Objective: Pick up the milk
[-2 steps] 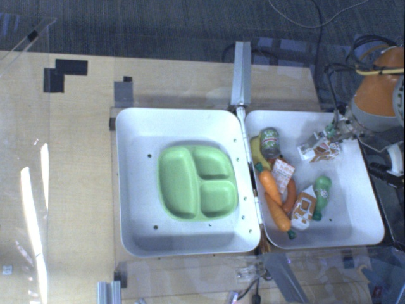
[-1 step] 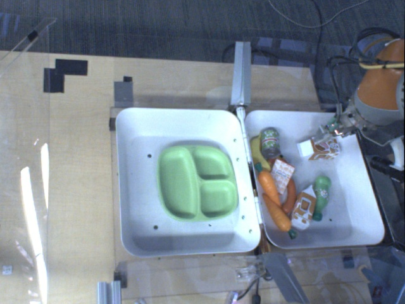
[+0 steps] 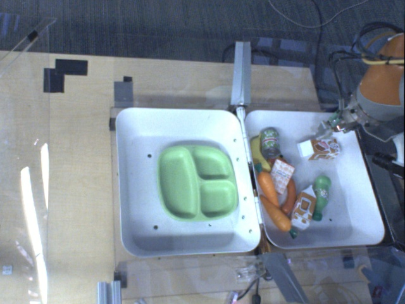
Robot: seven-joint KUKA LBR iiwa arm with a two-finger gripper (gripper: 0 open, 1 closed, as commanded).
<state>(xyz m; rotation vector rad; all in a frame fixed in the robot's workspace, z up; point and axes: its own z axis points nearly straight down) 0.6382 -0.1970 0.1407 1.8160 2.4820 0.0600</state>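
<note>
Three small cartons lie in the right bin (image 3: pixel 367 189), and I cannot tell which is the milk. One white and brown carton (image 3: pixel 324 148) lies at the bin's far right part, tilted, with a white end pointing left. A second carton (image 3: pixel 283 171) rests in the middle beside the carrots. The third carton (image 3: pixel 304 209) lies near the front, next to a green bottle (image 3: pixel 321 195). My gripper (image 3: pixel 333 124) hangs at the bin's far right corner, just above and behind the first carton, close to it or touching it.
The right bin also holds a banana (image 3: pixel 255 154), a green-topped can (image 3: pixel 270 141) and two carrots (image 3: pixel 274 202). A green divided plate (image 3: pixel 197 181) sits in the left bin (image 3: pixel 136 170). A metal rail (image 3: pixel 241 75) runs back from between the bins.
</note>
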